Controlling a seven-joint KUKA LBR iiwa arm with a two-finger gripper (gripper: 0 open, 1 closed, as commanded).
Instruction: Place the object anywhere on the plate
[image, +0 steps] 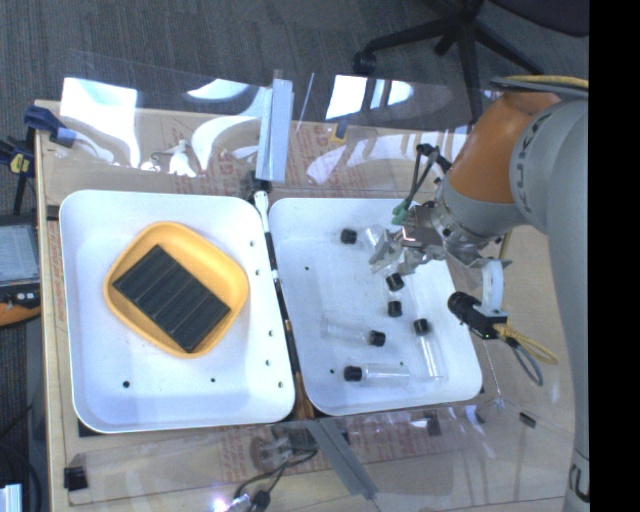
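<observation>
— What's on the bench (160, 465)?
— Two white bins side by side. The left bin (90, 380) carries a yellow plate (225, 270) with a dark ribbed square in it. The right bin (330, 300) is scattered with clear vials with black caps; one vial (375, 372) lies near its front edge, another vial (428, 350) toward the right wall.
— And the arm (520, 150)?
— Reaching over the right bin's far right part. The gripper (400, 255) hangs low among loose black caps (394, 282).
— Pinching something?
— I cannot tell; the fingers blur into clutter.
</observation>
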